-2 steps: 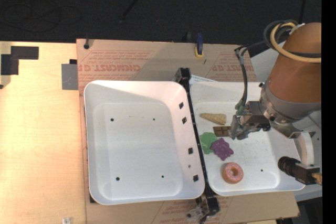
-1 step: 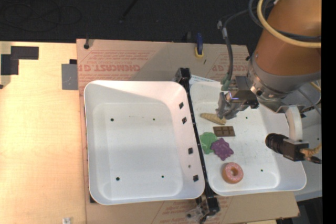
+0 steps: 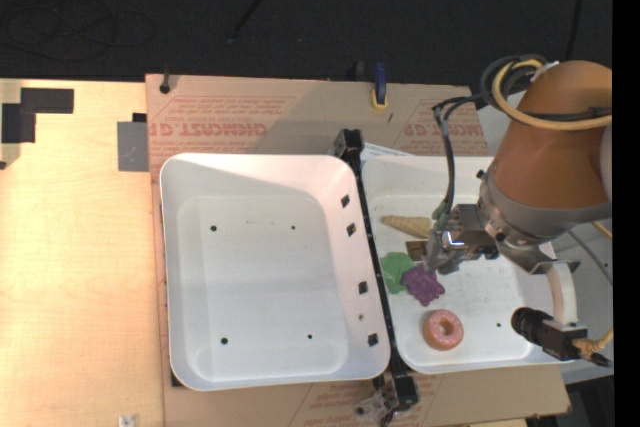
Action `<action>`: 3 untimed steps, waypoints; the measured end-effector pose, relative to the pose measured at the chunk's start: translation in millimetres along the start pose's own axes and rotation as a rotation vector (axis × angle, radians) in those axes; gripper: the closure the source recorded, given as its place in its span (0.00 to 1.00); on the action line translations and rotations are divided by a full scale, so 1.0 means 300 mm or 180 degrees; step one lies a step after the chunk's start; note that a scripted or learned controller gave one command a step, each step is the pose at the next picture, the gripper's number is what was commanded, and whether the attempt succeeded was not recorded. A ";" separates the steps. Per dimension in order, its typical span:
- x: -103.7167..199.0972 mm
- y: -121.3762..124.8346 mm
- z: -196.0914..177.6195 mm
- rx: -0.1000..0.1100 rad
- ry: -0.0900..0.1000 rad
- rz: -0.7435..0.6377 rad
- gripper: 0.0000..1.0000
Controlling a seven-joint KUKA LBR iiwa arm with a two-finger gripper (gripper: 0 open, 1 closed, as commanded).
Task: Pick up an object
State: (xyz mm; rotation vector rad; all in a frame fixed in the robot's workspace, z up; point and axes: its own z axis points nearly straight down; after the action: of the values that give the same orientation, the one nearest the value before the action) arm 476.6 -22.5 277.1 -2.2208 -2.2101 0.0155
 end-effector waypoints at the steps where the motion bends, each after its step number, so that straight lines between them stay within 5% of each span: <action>1: 0.125 0.148 -0.147 -0.0049 0.0004 -0.0029 1.00; 3: 0.399 0.274 -0.665 -0.0058 0.0008 -0.0029 1.00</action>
State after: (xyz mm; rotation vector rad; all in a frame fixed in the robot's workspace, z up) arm 561.9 97.0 475.5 -2.2186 -2.2281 -0.0077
